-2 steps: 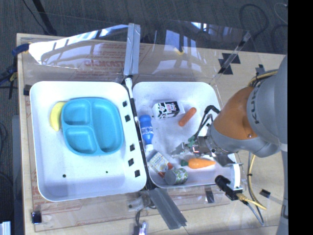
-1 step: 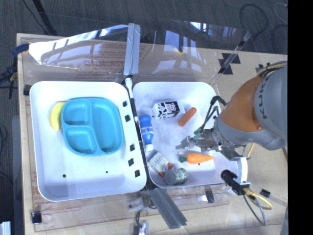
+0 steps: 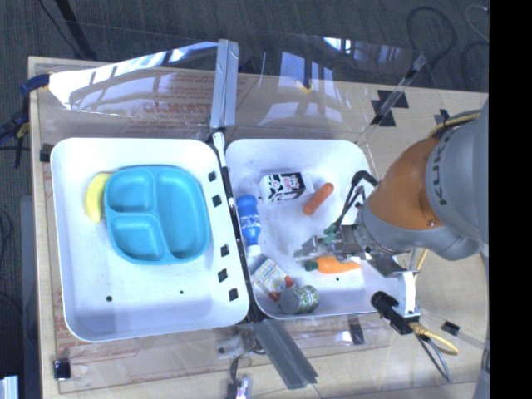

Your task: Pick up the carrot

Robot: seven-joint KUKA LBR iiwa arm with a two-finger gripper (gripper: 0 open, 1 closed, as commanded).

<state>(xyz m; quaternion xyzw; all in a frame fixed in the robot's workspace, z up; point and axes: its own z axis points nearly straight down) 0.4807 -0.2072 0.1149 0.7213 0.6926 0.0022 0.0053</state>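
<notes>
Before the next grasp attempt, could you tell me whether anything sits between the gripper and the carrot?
Nothing visible does: the gripper is right above the carrot in the right bin.

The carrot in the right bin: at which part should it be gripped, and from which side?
Probably across the orange body of the carrot, near its middle, coming from above. It lies flat and roughly left-right, green end leftward, so the narrow width suits a two-finger end effector.

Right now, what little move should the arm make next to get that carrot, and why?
Probably lower the hand slightly onto the carrot and grip it. The hand sits right beside the carrot in the right bin, and nothing shows it held yet.
</notes>
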